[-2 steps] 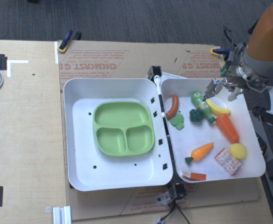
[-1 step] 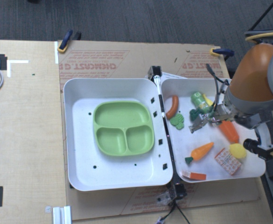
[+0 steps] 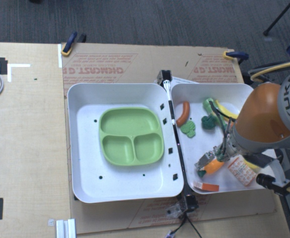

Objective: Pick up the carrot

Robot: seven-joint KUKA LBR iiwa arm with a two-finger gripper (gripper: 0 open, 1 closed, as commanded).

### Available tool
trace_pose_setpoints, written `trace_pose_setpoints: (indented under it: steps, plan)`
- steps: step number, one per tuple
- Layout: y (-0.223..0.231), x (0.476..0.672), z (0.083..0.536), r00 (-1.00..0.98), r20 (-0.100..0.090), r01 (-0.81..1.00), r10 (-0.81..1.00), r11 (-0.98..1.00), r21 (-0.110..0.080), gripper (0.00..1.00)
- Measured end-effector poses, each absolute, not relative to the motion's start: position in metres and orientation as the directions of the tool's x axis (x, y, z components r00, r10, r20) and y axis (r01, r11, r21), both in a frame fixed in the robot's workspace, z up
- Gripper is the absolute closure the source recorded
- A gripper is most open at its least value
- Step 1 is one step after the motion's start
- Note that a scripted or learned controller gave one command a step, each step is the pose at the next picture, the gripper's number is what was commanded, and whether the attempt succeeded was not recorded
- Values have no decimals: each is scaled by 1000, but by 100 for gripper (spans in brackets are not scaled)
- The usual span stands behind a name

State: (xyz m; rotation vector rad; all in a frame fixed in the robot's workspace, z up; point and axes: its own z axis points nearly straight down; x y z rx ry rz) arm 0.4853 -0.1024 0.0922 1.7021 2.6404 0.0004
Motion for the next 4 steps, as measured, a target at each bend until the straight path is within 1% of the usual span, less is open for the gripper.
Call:
trace_pose_setpoints:
  steps: [1,2,3,4]
  plan:
    - [-102,486,102,-410,0,912,912,410,2,100]
    - [-102,486,102,-410,-1,912,912,410,2,0]
    - [-103,488,92,-561,0,828,828,561,0,0]
    - [-100,503,93,-728,-2,686,686,728,1,0]
